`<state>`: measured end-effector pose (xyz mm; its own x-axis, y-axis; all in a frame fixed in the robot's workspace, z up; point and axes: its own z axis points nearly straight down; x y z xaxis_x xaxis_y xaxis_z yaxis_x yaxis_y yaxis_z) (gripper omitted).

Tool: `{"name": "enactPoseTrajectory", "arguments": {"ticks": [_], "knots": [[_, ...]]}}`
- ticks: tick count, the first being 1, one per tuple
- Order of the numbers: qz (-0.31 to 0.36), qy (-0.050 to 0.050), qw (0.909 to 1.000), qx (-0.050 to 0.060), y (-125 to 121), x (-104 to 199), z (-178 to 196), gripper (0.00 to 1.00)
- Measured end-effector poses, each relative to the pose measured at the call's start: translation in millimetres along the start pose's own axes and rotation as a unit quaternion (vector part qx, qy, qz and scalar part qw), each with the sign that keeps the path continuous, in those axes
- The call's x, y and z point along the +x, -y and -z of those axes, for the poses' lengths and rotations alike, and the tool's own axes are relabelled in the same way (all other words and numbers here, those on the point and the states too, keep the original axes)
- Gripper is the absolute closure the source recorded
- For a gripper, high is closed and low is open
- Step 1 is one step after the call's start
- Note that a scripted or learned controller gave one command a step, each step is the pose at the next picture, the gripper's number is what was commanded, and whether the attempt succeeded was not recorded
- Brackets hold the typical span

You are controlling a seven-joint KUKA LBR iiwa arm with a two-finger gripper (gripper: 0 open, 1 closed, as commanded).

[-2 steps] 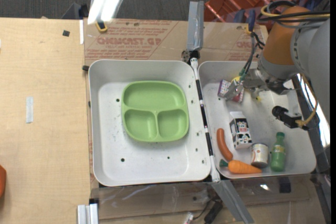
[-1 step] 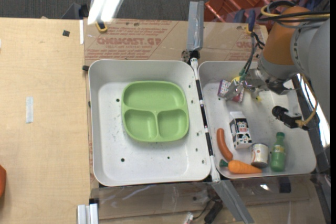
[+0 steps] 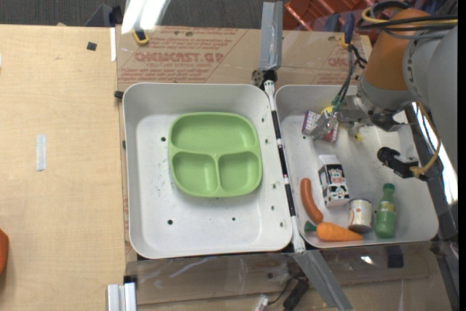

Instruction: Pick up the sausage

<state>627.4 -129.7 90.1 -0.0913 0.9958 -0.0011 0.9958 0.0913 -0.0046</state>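
I see the sausage (image 3: 311,200), reddish-orange and slightly curved, lying below the gripper (image 3: 328,124), well apart. I cannot tell how its fingers stand. Farther back, the cardboard (image 3: 191,54) seems to read "CHEMCAST".

wooden bench (image 3: 58,156), 2 white bins (image 3: 138,178), cardboard sheet (image 3: 204,51)

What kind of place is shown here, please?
Probably a robotics lab bench for pick-and-place trials: two white bins side by side, toy food like a sausage and carrot, and a grey arm reaching in.
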Motion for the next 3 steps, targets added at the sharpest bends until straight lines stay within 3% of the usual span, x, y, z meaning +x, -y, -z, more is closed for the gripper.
{"name": "enactPoseTrajectory", "arguments": {"ticks": [3], "knots": [[0.0, 0.0, 1.0, 0.0, 0.0, 0.0, 0.0, 0.0]]}}
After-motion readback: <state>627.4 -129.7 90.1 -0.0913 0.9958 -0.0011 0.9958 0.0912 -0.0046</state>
